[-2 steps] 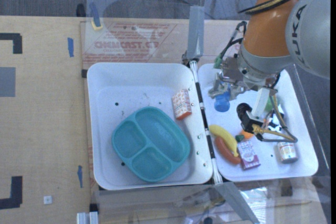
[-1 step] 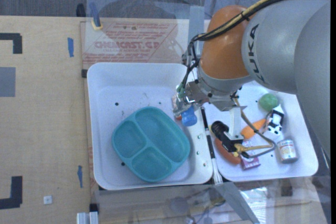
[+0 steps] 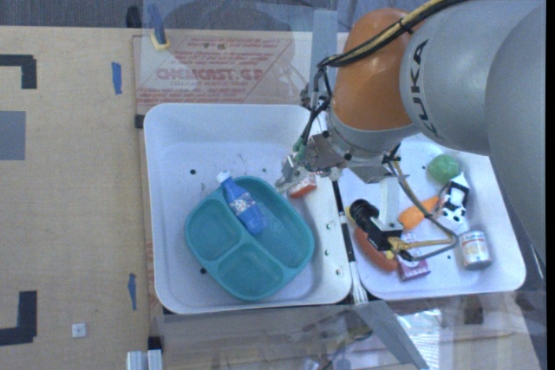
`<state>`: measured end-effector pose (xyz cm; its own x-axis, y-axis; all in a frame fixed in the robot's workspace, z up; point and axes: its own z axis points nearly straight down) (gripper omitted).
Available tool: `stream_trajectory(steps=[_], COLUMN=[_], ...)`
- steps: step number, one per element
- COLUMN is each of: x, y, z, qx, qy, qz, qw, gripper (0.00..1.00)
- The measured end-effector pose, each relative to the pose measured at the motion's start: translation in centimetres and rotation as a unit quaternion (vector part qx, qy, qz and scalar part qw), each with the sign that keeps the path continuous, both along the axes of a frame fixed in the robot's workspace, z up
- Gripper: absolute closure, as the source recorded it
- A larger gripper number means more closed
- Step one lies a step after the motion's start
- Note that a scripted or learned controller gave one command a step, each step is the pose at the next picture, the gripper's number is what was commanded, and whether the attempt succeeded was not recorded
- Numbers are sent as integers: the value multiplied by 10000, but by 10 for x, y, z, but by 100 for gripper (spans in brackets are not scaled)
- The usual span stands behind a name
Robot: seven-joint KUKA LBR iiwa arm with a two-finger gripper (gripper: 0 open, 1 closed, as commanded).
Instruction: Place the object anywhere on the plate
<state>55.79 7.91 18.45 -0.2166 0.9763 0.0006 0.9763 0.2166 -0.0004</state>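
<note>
Over the right wall of the left bin (image 3: 173, 143) hangs the claw (image 3: 297, 173), close to the far right rim of the teal plate (image 3: 212, 234) but not above it; how far the claw is open I cannot tell from this slant. Just under it, against the bin wall, a small orange-red piece (image 3: 303, 189) shows, and whether the claw has hold of it I cannot tell either. The plate, split into three wells, sits toward the near side of the left bin. A blue bottle (image 3: 244, 205) lies flat on the plate's far part, its cap end at the back rim and its body running down toward the middle ridge, apart from the claw. The grey arm (image 3: 468, 74) crosses above the right bin (image 3: 507, 273), its orange band (image 3: 373, 82) over the gap between the bins. The right bin holds a green ball (image 3: 444, 167), a black-and-white toy (image 3: 455, 199) just below the ball, a carrot (image 3: 422, 210) beside the toy, a small jar (image 3: 474, 249) near the right wall and a purple packet (image 3: 414, 269) at the near edge. Both bins rest on a pale wooden tabletop (image 3: 69, 186)
</note>
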Motion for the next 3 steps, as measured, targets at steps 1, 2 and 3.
stream_trajectory(steps=[1,2,3], x=[57,35,36], y=[-34,-45,-43], z=[67,140,151], qx=[-4,-5,-9], qy=[-20,-21,-41], qz=[371,-236,-223], qw=[9993,9997,9997], gripper=[0,0,100])
